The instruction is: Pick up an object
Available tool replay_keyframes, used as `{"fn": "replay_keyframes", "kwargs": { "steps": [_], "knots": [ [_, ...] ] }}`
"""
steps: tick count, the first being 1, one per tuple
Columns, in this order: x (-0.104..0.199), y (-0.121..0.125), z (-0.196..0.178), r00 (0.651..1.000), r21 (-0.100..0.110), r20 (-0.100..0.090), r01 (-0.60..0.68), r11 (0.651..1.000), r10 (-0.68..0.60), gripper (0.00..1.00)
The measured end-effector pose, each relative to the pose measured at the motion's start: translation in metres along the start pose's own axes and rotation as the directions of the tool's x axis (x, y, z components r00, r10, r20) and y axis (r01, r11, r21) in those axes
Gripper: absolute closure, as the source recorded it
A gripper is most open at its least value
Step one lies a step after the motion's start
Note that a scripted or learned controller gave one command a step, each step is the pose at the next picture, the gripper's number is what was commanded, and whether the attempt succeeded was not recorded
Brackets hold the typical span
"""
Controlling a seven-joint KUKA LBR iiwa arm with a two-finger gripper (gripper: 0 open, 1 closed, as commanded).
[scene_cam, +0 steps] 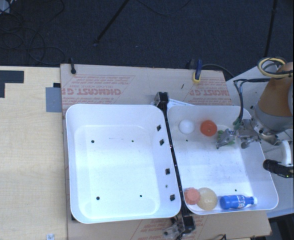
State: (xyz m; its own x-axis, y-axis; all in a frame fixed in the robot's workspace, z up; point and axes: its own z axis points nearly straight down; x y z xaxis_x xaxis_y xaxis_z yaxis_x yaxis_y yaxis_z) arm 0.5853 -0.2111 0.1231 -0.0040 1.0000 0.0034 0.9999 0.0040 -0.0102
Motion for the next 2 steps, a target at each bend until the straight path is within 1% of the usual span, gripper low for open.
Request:
{"fn": "replay_keyframes", "kwargs": {
  "steps": [1,2],
  "knots": [
    [-0.001,0.017,0.038,1.0,-0.006,0.002,0.001,1.0,-0.001,0.0],
    [0.04,0.026,-0.002,1.0,-0.011,0.002,-0.001,1.0,0.001,0.0]
  ]
}}
